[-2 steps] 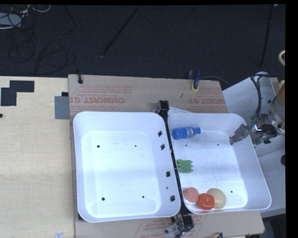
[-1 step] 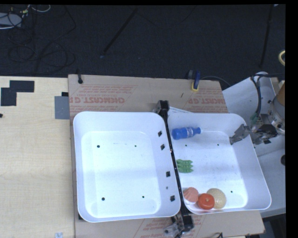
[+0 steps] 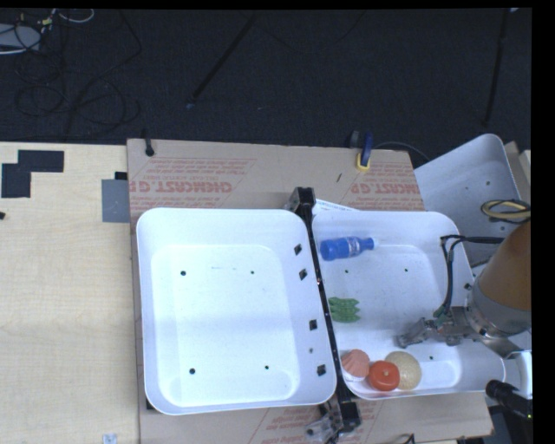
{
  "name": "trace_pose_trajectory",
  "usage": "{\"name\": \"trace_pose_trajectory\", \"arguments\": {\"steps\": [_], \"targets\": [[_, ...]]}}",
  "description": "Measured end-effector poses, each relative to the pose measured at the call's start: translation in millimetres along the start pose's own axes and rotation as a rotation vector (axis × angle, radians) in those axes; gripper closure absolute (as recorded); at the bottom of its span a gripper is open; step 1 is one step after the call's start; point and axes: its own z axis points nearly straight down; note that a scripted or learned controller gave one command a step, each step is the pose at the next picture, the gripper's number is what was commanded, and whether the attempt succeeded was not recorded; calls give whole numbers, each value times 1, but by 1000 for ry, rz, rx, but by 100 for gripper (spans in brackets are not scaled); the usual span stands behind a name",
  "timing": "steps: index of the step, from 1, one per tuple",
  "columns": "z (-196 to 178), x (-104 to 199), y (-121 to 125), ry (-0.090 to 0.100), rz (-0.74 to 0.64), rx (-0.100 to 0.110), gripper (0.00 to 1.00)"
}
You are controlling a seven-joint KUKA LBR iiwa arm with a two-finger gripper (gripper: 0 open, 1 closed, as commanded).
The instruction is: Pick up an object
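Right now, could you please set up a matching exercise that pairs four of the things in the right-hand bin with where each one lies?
Things:
1. blue bottle
2. green object
3. red round object
4. gripper

Places:
A. near corner of the right bin, between a pink piece and a pale round one
B. far part of the bin, lying on its side
C. right of the green object, above the pale round one
D. beside the divider, mid-bin

Pairs: 1-B, 2-D, 3-A, 4-C

A robotics lab: white bins (image 3: 156,234) on taped cardboard (image 3: 260,173), loose cables (image 3: 52,26).
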Motion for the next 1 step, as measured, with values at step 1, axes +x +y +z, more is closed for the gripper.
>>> {"name": "trace_pose_trajectory", "arguments": {"steps": [1], "targets": [[-16, -2, 3, -1, 4, -5, 100]]}}
